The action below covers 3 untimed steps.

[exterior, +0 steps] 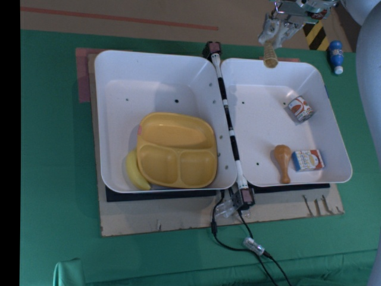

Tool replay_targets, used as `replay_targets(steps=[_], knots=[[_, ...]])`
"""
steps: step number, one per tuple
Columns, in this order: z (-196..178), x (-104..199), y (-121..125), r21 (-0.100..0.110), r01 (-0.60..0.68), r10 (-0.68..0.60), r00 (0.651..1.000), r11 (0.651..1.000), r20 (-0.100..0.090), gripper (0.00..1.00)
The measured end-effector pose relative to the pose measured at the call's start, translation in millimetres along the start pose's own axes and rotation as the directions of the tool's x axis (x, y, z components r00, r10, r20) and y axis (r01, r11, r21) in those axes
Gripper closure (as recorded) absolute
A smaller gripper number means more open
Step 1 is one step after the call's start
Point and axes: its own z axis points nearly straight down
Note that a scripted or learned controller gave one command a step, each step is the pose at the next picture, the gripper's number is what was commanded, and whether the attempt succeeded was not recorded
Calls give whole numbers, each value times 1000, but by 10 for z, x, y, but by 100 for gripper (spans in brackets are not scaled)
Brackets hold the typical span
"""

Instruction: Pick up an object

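Gripper (275, 37) raised over the far rim of the right bin (333, 136), near that bin's far-left corner, fingers closed on a small tan cone-shaped object (271, 55) (ridged, perhaps a toy ice-cream cone). Cone hanging from between the fingertips, long axis roughly upright, lower end just above the rim.

Right bin: a red-and-white can (300, 108) lying on its side near the right edge; a toy drumstick (283, 161) toward the near edge, thick end away from that edge, thin end toward it; a small white-and-orange box (308, 159) just beside the drumstick, toward the near-right corner.

Left bin (119, 70): a yellow divided tray (177, 149) in the near-right part; a banana (136, 171) against the tray's left side, partly tucked beneath it, close to the near edge.

Outside the bins, on the green bench cover: a blue-and-white bowling pin toy (336, 56) beyond the right bin's far-right corner.
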Motion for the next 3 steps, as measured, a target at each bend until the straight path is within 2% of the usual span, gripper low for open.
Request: replay_targets(steps=[1, 2, 3], knots=[[673, 365, -616, 7, 0, 0, 1000, 1000, 0, 100], [-78, 859, -1385, 6, 1, -1, 1000, 1000, -4, 100], [-473, 1230, -1677, 4, 1, 0, 1000, 1000, -5, 100]])
